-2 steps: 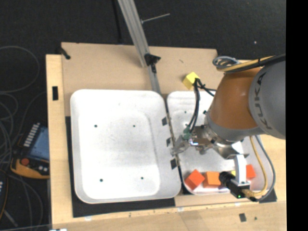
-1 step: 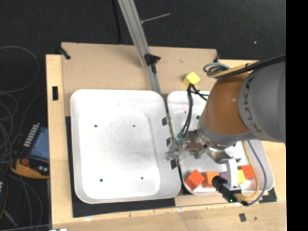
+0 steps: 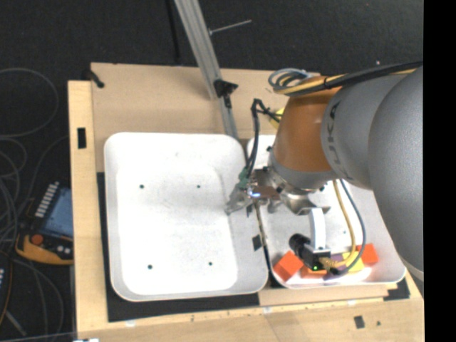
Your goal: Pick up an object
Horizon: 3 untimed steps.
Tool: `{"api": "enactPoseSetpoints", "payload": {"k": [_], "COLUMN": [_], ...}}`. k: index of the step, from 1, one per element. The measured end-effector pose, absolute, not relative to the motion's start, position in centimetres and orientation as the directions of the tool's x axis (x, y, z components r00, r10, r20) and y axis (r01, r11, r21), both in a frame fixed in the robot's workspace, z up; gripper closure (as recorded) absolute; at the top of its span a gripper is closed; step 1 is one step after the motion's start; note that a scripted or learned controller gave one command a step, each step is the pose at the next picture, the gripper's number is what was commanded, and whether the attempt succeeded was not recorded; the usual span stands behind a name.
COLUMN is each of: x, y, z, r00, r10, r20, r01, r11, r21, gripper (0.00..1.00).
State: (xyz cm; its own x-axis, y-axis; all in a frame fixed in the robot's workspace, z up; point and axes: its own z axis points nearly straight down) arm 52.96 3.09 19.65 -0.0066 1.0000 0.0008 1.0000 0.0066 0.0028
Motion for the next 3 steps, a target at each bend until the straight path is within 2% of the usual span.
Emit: {"api": "enactPoseSetpoints", "payload": {"k": [1, 2, 3], "x": [56.2, 51.2, 52.5], "y": [-5.6, -9.9, -5.6], "z": [28.9, 25.4, 20.8], "r00": [0.006, 0.006, -0.005], "r10": [1.0, 1.0, 1.0], "r20": [-0.005, -0.003, 0.0], "r01": [1.0, 1.0, 1.0], "r11": [-0.005, -0.006, 0.005], "r21": [0.011, -0.003, -0.003], "gripper": [0.0, 0.0, 0.0]}}
